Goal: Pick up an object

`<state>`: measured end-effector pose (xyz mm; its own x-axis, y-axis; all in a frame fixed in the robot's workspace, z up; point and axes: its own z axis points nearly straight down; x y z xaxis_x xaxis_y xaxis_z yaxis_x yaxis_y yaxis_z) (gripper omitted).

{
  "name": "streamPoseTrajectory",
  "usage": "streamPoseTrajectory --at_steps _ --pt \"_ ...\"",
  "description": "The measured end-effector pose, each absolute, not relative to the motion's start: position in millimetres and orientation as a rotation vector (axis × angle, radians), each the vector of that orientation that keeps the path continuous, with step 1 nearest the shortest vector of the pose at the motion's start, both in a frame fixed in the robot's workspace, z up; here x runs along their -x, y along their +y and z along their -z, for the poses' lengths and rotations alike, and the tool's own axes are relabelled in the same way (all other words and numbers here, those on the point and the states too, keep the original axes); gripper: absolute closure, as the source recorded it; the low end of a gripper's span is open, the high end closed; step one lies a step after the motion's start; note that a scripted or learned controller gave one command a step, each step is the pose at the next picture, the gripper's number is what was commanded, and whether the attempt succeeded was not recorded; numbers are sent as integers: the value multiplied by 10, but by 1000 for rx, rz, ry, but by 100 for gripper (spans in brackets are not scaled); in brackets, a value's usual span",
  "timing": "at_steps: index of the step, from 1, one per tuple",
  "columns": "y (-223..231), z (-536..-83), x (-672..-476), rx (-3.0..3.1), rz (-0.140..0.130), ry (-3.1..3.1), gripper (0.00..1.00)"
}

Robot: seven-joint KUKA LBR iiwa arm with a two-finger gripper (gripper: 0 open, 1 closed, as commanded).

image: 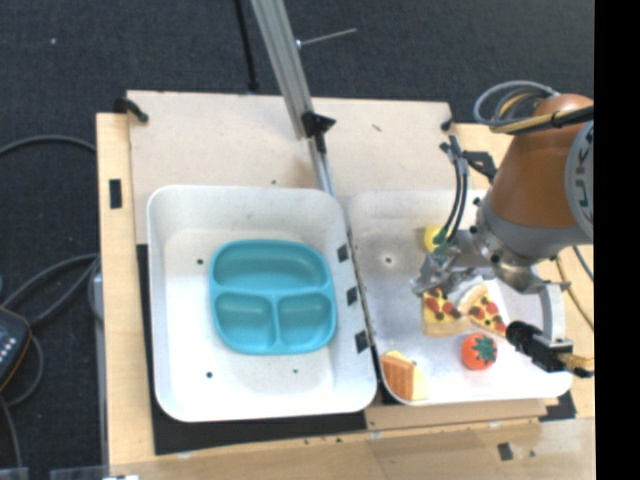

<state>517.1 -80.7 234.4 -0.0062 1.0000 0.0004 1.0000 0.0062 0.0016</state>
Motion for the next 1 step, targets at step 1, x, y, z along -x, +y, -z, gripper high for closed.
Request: streamPoseTrajectory --at_steps 1 --pt "-240 -2460 -5193 -2211 -6 2231 100"
